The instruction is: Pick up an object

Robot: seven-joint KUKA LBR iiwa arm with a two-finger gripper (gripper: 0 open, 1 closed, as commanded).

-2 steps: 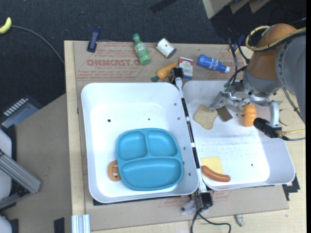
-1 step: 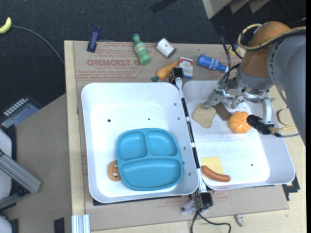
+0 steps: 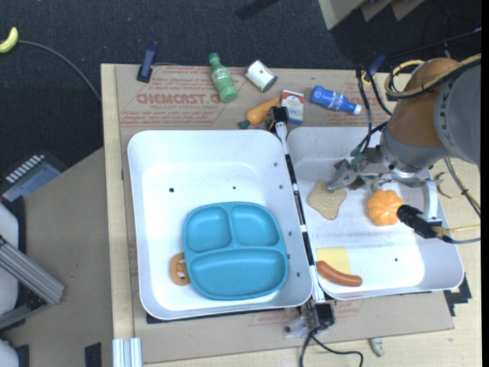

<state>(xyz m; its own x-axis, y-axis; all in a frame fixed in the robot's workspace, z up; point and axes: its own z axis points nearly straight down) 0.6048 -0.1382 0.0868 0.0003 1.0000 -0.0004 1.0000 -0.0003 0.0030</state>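
Camera view: gripper (image 3: pixel 341 180) at right bin's (image 3: pixel 443 270) upper left, above cracker (image 3: pixel 326 201); finger state cannot be told; pumpkin (image 3: pixel 383 206) beside.

Single fixed overhead camera, slanted down on the bench.
Far enough out to take in both bins whole: left bin (image 3: pixel 153 167) at centre, right bin (image 3: pixel 428 270) toward 3 o'clock. Arm (image 3: pixel 428 121) enters from 2 o'clock. Bench's far edge at 12, dark floor beyond it.
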